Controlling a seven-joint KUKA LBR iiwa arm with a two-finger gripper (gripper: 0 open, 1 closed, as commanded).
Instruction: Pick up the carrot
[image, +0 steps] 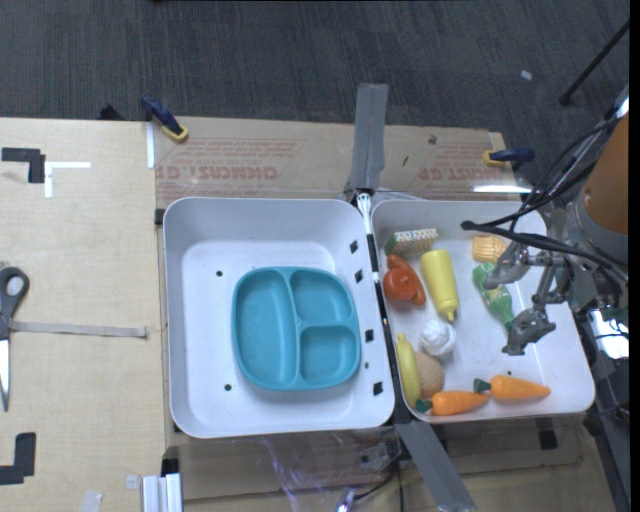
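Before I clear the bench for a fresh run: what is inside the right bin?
The right bin holds two carrots, a yellow bottle, a tomato, corn, a green piece, a banana and a white ball. The gripper covers part of its floor.

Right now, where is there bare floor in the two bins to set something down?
Left bin: bare white floor rings the blue tray on all sides. Right bin: crowded along its left wall with the yellow bottle and other toys; two carrots line the front wall. Some bare floor lies between the bottle and the gripper.
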